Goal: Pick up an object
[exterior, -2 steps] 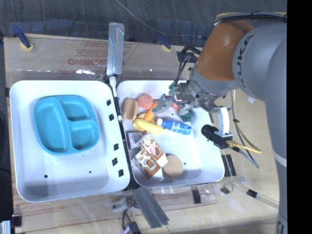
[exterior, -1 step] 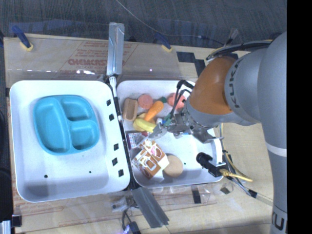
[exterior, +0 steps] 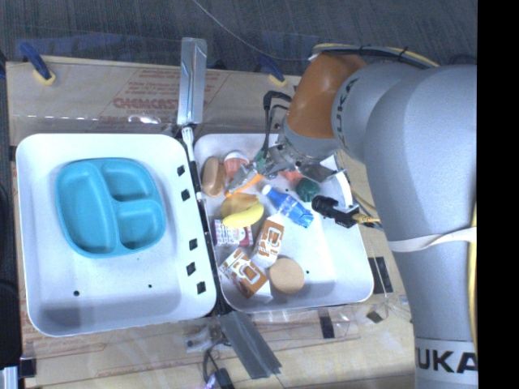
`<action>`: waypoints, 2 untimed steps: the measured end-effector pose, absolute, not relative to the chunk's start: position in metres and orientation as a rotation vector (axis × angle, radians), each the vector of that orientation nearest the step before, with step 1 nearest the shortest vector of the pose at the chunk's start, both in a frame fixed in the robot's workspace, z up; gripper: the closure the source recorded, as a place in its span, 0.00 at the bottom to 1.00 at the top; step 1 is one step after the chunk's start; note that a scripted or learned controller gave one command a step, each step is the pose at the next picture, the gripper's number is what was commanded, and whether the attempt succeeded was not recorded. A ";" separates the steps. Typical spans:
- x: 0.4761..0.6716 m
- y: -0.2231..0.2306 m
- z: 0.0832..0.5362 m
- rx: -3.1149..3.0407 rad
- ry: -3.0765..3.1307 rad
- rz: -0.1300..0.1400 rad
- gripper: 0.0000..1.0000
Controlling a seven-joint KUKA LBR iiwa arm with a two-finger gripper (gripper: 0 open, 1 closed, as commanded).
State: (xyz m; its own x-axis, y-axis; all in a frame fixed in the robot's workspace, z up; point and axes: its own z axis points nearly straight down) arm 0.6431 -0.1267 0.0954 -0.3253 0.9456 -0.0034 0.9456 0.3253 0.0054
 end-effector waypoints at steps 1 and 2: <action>0.646 -0.127 0.111 1.812 2.548 0.010 1.00; 0.653 -0.145 0.138 1.995 2.425 -0.001 1.00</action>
State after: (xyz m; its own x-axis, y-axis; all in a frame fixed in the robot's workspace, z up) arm 0.6526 -0.1446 0.1379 -0.1925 0.9813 -0.0011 0.9813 0.1925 0.0004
